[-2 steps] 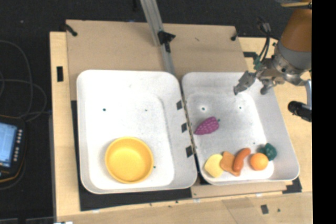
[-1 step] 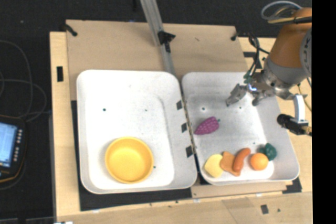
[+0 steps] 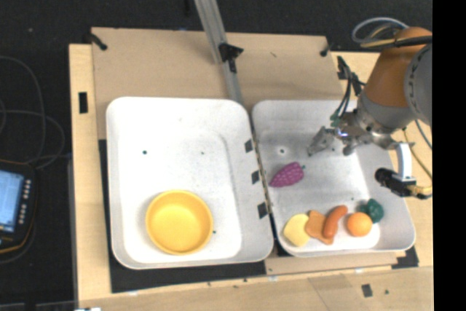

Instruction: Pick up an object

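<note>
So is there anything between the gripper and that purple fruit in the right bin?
Nothing visible. The gripper hangs over the right bin, and the purple fruit lies alone on bare floor to its lower left. The other toys, including the orange ball, sit along the bin's near edge, off that path.

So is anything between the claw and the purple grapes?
No, just bare white bin floor between the claw and the grapes, seen from above.
</note>
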